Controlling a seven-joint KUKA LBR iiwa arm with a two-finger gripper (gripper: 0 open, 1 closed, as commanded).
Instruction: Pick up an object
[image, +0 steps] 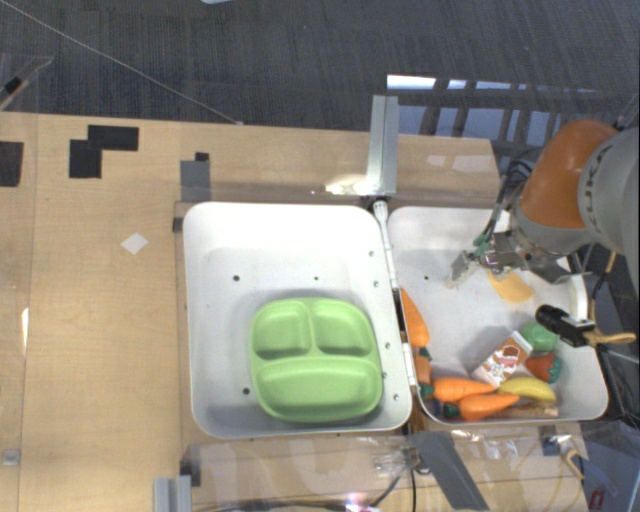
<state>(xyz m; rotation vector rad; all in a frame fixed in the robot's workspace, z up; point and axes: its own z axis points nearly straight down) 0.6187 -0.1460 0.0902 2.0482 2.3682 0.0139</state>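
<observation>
Gripper: the gripper (478, 256) hangs low over the upper part of the right bin (440, 225); its dark tips sit slightly spread with nothing between them, so it looks released.
Nearest pick: a pale yellow-orange flat piece (513, 288) lies on the bin floor just beside the gripper, toward the arm.
Other candidates: a toy banana (530, 389), two toy carrots (463, 388), a small red-and-white carton (501, 363) and a green item (541, 337) crowd the bin's near corner, well apart from the gripper; another carrot (414, 322) leans along the wall shared with the left bin (215, 225).
Risk, flat piece: I'd judge it thin and low, so the tips may skate over it or close on air.
Risk, pile: pieces touch one another there, so a grab could nudge neighbours or slip.
Left bin: a green divided plate (317, 358) sits inside it.
Surface: light wooden bench (90, 320) with black patches (103, 148) beyond the left bin.
Room: dark carpet (250, 50) past the bench's far edge.
</observation>
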